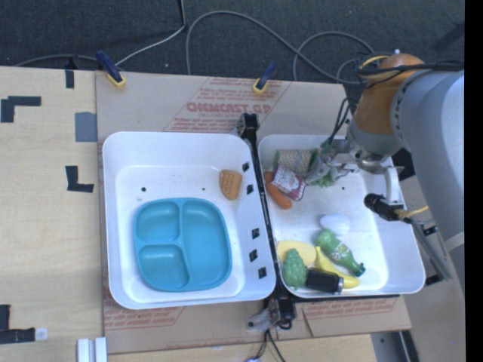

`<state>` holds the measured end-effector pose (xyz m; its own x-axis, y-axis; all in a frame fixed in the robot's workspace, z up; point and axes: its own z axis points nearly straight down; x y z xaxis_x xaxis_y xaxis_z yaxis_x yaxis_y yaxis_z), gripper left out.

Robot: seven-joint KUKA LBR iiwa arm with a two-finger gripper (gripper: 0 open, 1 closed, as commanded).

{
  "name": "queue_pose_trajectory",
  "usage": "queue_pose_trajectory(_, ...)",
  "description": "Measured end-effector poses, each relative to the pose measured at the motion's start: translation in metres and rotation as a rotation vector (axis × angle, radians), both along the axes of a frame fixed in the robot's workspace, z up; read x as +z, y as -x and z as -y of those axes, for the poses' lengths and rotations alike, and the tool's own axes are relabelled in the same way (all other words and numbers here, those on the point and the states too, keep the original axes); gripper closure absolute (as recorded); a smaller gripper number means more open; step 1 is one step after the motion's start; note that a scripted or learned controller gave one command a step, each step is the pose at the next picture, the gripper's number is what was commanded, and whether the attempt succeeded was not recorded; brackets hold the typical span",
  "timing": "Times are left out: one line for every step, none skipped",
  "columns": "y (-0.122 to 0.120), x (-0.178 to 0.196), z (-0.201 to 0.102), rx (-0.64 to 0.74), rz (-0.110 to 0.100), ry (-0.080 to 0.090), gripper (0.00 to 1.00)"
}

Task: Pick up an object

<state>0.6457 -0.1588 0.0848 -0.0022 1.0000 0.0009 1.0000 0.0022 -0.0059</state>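
The grey arm [423,119] with its orange band [377,100] reaches in from the right, over the far part of the right bin [392,266]. Its gripper [326,168] hangs low near that bin's back wall, just beside a small pink and white packet [288,181] and a greenish mesh item [296,159]. Something green sits right at the gripper, but the view there is cluttered and blurred, so whether the gripper is open or closed, and whether it grips anything, cannot be told.

An orange carrot-like piece [279,197] lies partly under the packet, against the bin's left wall. Nearer the middle of the right bin rests a small white oval object [334,222]. In the near part of the bin several things crowd together: a green bottle [338,253] lying on its side, a yellow banana-shaped toy [298,249] beneath it, a knobbly green vegetable toy [293,267], and a black cylinder [323,280] touching the last two.

The left bin [124,157] holds a blue divided plate [183,243] with three compartments, set towards the near side. A small tan waffle-like piece [231,184] stands near the bin's right wall, apart from the plate.

Both bins sit on a cardboard sheet [173,104] fixed with two clamps [112,70] at its far edge.
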Motion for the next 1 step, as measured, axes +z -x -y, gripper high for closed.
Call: queue_pose_trajectory(-0.021, 0.0416, -0.0485, 0.001, 0.007, 0.001, 1.0)
